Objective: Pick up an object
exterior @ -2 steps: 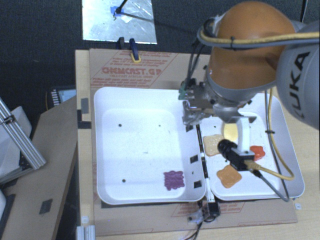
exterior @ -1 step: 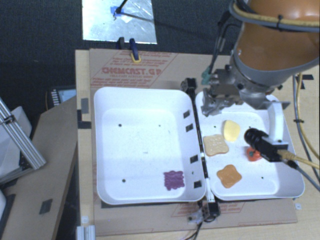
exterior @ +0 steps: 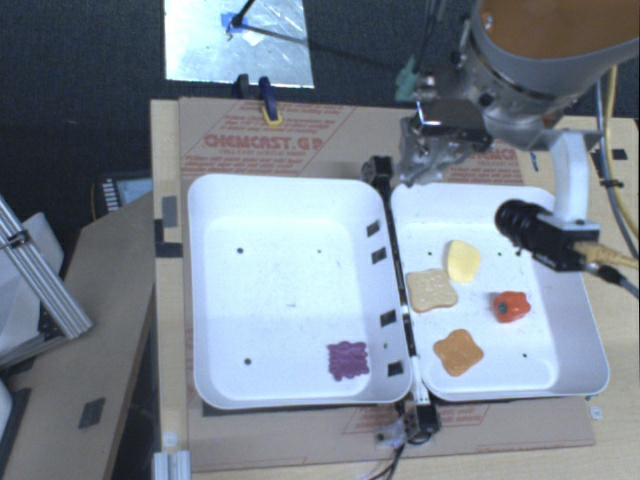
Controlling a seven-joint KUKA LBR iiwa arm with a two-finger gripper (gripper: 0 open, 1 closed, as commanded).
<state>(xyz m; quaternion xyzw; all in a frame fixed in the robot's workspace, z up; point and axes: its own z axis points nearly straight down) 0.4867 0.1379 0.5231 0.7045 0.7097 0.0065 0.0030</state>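
Brown board (exterior: pixel 262 140) lettered "CHEMCAST GP" behind white bins (exterior: pixel 280 208); hand (exterior: pixel 428 158) state unclear.

Plastic bins, cardboard base, and small matt pieces

Both white bins, the left bin (exterior: pixel 280 208) and the right bin (exterior: pixel 570 358), look like smooth, thin moulded plastic with a faint sheen. They sit on a brown cardboard sheet (exterior: pixel 290 133), matt, with red print. A crinkled silvery foil sheet (exterior: pixel 200 28) behind it looks shiny and metallic. The purple piece (exterior: pixel 348 359) appears rough and matt; the yellow piece (exterior: pixel 462 261), tan slice (exterior: pixel 432 290) and orange piece (exterior: pixel 457 352) look smooth and dull; the red piece (exterior: pixel 511 306) is slightly glossy.
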